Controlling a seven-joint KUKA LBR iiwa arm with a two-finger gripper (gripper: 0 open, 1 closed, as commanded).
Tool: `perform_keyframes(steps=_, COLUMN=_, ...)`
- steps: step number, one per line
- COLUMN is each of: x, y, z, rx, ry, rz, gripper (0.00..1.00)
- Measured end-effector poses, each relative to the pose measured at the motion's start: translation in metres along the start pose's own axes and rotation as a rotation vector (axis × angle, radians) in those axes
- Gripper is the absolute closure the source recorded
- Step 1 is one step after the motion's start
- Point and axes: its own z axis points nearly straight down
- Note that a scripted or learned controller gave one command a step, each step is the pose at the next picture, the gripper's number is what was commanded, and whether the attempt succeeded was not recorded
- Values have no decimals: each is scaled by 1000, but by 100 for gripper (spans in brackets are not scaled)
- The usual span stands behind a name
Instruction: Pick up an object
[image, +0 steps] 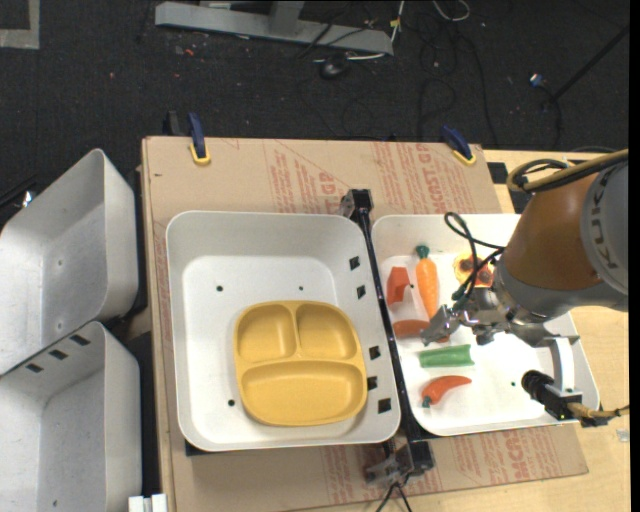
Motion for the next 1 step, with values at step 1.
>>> perform_keyframes(steps=1, x=-1, y=1, z=51, rx=-9, ry=-3, rz=0, gripper=0)
